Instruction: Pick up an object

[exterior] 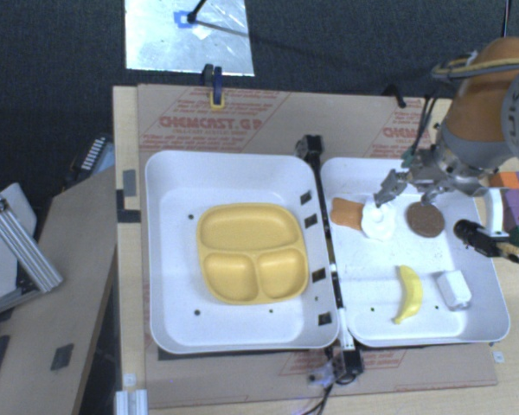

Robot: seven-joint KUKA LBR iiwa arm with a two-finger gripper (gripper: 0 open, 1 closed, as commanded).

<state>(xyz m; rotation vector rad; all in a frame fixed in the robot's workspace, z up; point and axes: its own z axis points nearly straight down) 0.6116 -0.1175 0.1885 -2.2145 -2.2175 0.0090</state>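
1. The claw (389,188) hangs over the right bin (484,318); its opening cannot be told.
2. The ice-cream cone toy (362,217) lies just below it: light, stiff, slippery; grip across the cone.

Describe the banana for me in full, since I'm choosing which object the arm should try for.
The banana is small, bright yellow and smooth, looking like a plastic toy. It lies flat on the floor of the right bin, in the near half, curved with its bulge toward the right. Its upper end sits near the bin's middle; its lower tip points toward the near wall. Nothing touches it: a small white block lies close on its right, apart from it, and the gripper is farther back, over other items.
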